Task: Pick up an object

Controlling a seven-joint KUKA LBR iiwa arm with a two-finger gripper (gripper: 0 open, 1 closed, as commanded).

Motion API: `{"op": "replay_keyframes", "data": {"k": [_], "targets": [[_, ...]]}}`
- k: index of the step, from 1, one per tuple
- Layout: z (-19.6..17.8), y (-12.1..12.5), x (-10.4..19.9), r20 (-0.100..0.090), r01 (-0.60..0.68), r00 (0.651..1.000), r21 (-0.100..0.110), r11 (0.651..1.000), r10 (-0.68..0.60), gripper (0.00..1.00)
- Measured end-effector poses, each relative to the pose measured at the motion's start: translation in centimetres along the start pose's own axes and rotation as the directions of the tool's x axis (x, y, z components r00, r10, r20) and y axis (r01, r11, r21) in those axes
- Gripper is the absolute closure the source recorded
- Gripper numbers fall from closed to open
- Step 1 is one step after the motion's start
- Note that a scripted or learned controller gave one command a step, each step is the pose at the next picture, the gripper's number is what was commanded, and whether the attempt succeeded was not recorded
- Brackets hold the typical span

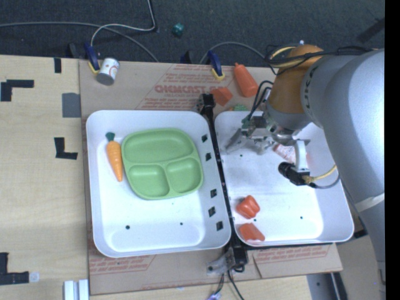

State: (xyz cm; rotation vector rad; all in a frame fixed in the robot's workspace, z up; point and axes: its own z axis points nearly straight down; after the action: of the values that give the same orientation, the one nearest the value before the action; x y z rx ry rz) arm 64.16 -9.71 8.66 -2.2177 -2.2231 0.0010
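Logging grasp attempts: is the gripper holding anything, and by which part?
Nothing shows between the fingers of the gripper; it hangs over bare floor of the right bin, apart from the orange pieces.

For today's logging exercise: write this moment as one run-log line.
arm: over right bin | gripper: near bin's back-left, nothing seen held | orange pieces: front-left, untouched

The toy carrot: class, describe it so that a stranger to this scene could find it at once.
Find the left white bin. A green divided plate lies in it, and the toy carrot lies just off that plate's left edge. It is the one orange thing in that bin, long, tapered and green-topped.
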Motion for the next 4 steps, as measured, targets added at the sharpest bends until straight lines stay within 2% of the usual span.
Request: {"op": "replay_keyframes", "data": {"k": [1,2,3,4], "targets": [[0.1,2.5,-1.2,0.001,0.000,1.000,-0.004,1.000,0.000,0.00],[0.2,2.7,0.3,0.000,0.000,1.000,-0.002,1.000,0.000,0.00],[0.2,2.7,0.2,0.001,0.000,1.000,-0.002,1.000,0.000,0.00],[0.1,1.5,0.2,0.003,-0.001,1.000,-0.003,1.000,0.001,0.00]]}}
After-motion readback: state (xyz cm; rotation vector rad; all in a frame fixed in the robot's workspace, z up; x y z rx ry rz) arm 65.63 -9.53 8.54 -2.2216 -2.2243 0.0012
